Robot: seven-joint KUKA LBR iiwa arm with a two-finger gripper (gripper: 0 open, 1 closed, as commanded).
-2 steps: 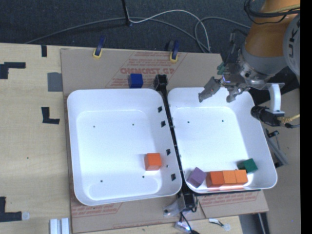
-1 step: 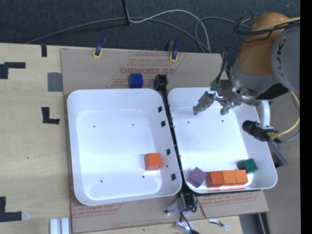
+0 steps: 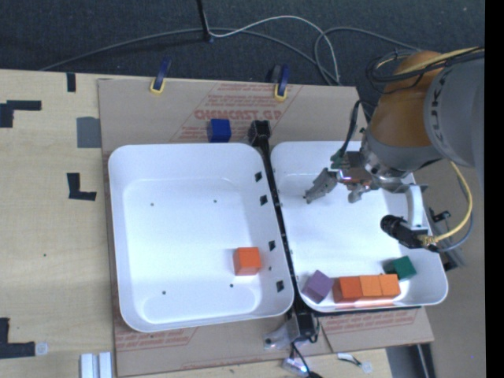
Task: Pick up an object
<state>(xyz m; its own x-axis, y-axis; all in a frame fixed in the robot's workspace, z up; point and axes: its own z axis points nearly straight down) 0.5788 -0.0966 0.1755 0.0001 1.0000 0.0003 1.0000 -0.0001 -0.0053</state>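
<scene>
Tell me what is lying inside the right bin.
Along the near wall of the right bin lie a purple block, a long orange block and a green block. The arm covers the far right corner.

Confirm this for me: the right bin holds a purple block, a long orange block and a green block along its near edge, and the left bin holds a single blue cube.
Not quite. The camera view shows the single cube in the left bin is orange, not blue. The rest stands: the right bin holds a purple block, a long orange block and a green block along its near edge.
</scene>
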